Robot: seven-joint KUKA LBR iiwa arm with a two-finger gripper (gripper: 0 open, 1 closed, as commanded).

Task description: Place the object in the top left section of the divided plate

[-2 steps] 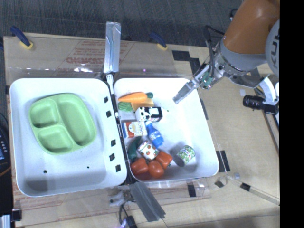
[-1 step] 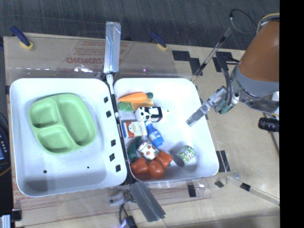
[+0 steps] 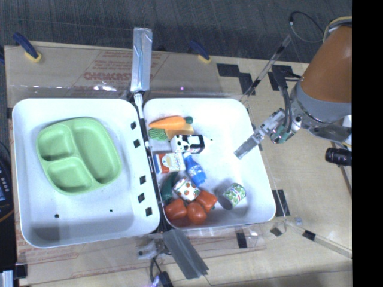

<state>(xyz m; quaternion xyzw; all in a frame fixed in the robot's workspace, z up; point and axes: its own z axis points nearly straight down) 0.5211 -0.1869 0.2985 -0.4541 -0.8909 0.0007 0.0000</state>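
A green divided plate (image 3: 76, 154) lies in the left bin (image 3: 36, 220); nothing sits in its sections. The right bin (image 3: 239, 130) holds a pile of toy food: an orange carrot (image 3: 170, 123), a black-and-white cow toy (image 3: 187, 142), a small carton (image 3: 170, 161), a blue bottle (image 3: 195, 172), red tomatoes (image 3: 185, 211) and a green-labelled can (image 3: 233, 194). My gripper (image 3: 246, 148) hangs over the right bin's right side, apart from the pile, with nothing between its fingers.
A metal divider strip (image 3: 141, 58) runs up between the two bins. Black markers and cables lie on the bench at the right (image 3: 281, 76). Blue clamps (image 3: 29, 48) hold the board's far edge.
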